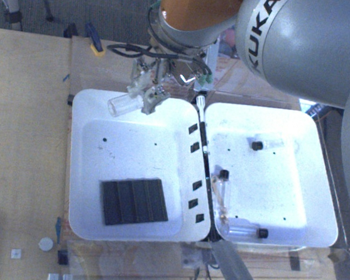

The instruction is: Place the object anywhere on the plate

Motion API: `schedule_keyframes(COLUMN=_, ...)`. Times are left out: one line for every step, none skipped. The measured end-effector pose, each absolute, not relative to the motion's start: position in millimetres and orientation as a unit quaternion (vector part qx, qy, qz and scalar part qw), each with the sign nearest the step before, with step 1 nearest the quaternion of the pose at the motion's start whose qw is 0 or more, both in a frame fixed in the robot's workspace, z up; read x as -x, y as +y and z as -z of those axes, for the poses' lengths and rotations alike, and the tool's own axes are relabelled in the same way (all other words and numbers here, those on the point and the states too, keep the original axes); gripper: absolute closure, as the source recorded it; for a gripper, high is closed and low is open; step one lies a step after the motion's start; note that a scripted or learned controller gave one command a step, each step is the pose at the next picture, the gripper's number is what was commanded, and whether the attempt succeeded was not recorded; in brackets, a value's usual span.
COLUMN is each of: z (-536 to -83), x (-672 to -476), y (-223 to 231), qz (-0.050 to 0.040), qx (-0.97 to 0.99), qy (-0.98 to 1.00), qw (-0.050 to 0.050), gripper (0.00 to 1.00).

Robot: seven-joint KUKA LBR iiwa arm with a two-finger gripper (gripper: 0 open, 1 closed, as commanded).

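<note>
1. The object was a clear, colourless tube (123, 104), pale and see-through, lying nearly level with its open end pointing toward the left of the camera view. It hung over the far rim of the left bin (88, 128), above the bin's back left part.
2. The plate (134, 201) was a dark, ribbed rectangular slab lying flat on the floor of the left bin, toward the near side and slightly turned. The tube was well apart from it.
3. The right bin (300, 151) held three more clear tubes with black caps: one (267, 144) near its far side, one (221, 189) along its left wall, and one (243, 228) lying at the near edge.
4. A row of small black tabs (194, 175) ran along the ridge where the two bins met.
5. The gripper (149, 95) hung below the orange band (192, 2) of the grey arm (313, 45), over the far edge of the left bin. Its fingers were pinched on the right-hand end of the tube, which stuck out from them to the left.
6. The bench (17, 136) beside the bins was light wood.
</note>
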State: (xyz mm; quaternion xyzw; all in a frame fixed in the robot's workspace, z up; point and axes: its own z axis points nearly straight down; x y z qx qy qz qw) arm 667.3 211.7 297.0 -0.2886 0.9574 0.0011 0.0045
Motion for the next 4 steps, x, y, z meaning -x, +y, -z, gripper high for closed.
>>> schedule_keyframes(z=-280.6, x=-667.0, y=224.6, qz=-0.0012, qx=0.343, qy=0.939, qw=0.002, gripper=1.00)
schedule_keyframes(z=-336.5, x=-667.1, y=222.0, qz=-0.0010, qx=0.373, qy=0.928, qw=0.005, gripper=1.00)
schedule_keyframes(z=-279.5, x=-666.6, y=212.7, qz=-0.0011, qx=0.430, qy=0.903, qw=0.002, gripper=1.00)
schedule_keyframes(z=-277.5, x=-666.5, y=213.5, qz=-0.0008, qx=0.460, qy=0.888, qw=0.001, gripper=1.00)
